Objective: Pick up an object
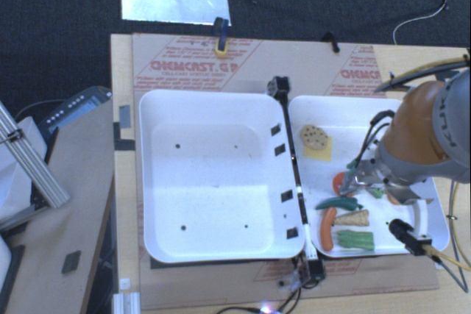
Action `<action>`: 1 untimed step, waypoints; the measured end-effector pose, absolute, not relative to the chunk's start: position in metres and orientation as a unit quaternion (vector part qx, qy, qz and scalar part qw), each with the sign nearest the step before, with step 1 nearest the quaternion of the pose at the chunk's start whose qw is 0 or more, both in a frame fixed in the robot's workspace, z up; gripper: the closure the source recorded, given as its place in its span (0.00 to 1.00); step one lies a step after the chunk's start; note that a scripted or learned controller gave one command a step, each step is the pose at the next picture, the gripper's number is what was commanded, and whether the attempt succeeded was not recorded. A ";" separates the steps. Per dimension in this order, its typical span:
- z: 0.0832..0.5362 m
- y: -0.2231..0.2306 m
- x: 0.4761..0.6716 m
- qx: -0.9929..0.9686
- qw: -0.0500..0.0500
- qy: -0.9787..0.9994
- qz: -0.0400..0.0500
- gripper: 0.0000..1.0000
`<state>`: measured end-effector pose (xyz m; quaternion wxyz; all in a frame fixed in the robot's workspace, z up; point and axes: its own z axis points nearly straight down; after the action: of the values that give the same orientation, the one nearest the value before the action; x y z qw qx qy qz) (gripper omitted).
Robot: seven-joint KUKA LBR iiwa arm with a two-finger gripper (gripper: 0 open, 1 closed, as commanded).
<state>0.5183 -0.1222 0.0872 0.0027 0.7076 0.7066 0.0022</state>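
The right bin (346, 108) holds several toy foods: a brown cookie (313, 134) on a yellow cheese slice (319, 149), a red tomato (339, 182), a dark green pepper (338, 203), an orange-red sausage (327, 227), a beige piece (352, 218) and a light green piece (355, 239). My gripper (360, 184) hangs low over the middle of this bin, right beside the tomato and just above the pepper. The orange band and grey wrist cover the bin's right part.
The left bin (154, 158) lies beside it, split from it by a black clipped divider (288, 158). A cardboard sheet (199, 62) lies under both bins. A grey panel (66, 180) stands at the left.
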 end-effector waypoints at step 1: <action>0.087 -0.132 0.503 0.707 0.004 0.708 0.003 1.00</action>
<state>0.5033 -0.1323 0.0873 0.0040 0.7066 0.7076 0.0030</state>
